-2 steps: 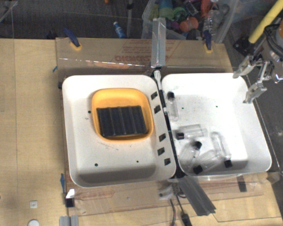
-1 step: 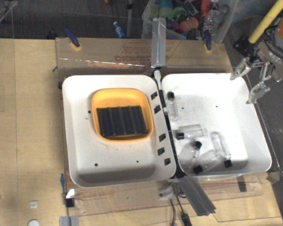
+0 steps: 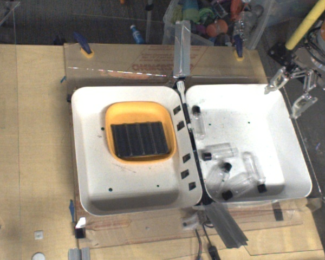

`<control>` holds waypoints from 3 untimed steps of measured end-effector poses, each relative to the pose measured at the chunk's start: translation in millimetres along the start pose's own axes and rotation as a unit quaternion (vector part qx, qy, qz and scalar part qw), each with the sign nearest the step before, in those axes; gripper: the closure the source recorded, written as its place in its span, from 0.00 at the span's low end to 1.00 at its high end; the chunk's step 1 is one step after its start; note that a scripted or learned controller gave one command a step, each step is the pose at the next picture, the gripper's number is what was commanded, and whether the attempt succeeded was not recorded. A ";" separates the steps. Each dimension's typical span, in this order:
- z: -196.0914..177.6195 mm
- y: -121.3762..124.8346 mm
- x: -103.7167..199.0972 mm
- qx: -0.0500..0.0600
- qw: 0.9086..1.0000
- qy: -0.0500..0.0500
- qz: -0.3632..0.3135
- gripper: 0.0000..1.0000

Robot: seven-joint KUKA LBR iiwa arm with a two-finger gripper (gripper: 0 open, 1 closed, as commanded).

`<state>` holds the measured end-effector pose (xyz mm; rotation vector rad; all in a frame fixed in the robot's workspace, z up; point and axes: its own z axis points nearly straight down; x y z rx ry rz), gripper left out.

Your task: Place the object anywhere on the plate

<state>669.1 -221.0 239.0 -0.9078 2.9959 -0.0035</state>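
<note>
Picking one clear vial (image 3: 226, 151) out of the heap looks like the weak point. Several see-through vials with black caps lie crowded in the right bin (image 3: 271, 110), toward its 7 o'clock corner, some touching or crossing; one more vial (image 3: 197, 121) lies apart against the divider at 9 o'clock. A grasp into the cluster could nip two at once, or glance off a rounded side and knock the piece away, I judge, since they are smooth and hard to tell apart against the white floor.

At 2 o'clock of that bin, the gripper (image 3: 292, 91) hangs above the rim, well apart from the vials. Its jaws stand spread and carry nothing.

Over in the left bin (image 3: 89, 145) sits the orange plate (image 3: 112, 115), near the middle, with a dark ribbed block (image 3: 140, 140) lying flat on it and covering most of its floor. A vial set down there may land on the ribs and roll, or slide off the narrow bare rim.

Crossing the raised divider (image 3: 185, 140) between bins is a further risk: a low carry could clip it.
</note>
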 end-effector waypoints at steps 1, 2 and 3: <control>0.3 0.1 0.2 -0.001 0.992 0.000 -0.125 0.00; -3.1 4.1 -2.5 -0.002 0.965 0.000 -0.264 0.00; 9.2 2.8 -0.7 -0.004 0.936 0.001 -0.353 0.00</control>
